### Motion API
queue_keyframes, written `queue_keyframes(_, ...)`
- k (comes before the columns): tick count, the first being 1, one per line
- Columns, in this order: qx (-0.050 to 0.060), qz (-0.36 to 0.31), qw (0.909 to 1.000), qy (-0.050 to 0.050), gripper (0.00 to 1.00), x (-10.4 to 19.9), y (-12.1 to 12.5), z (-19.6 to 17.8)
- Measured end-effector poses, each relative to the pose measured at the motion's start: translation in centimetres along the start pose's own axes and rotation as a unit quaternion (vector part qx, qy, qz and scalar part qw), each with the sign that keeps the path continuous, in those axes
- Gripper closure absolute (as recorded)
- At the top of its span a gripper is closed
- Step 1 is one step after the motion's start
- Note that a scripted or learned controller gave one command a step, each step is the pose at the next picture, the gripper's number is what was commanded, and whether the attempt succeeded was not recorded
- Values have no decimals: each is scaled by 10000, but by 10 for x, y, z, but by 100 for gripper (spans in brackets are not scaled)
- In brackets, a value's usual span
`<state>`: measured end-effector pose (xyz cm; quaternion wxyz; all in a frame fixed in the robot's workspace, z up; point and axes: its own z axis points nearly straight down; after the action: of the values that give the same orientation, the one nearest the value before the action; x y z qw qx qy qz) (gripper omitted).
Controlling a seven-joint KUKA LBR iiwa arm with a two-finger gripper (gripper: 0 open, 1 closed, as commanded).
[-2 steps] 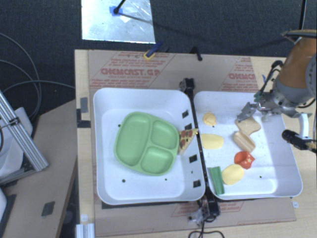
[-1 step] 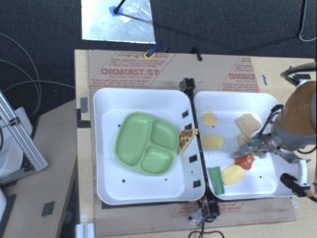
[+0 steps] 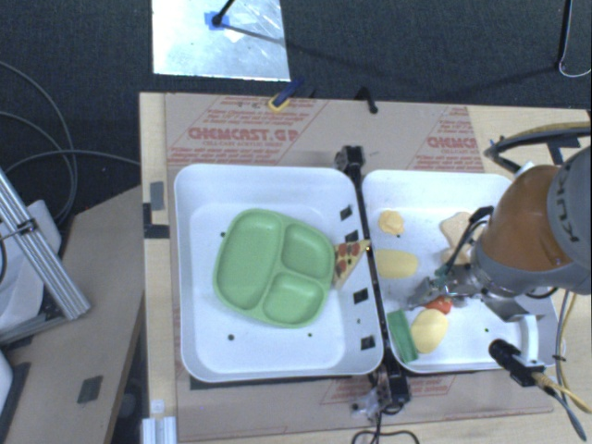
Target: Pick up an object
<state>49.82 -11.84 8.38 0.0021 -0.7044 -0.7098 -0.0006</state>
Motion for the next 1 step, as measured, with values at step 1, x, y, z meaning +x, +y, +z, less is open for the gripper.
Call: queue_keyframes(1,-31,19,10000,-15,100,-4,2,-12)
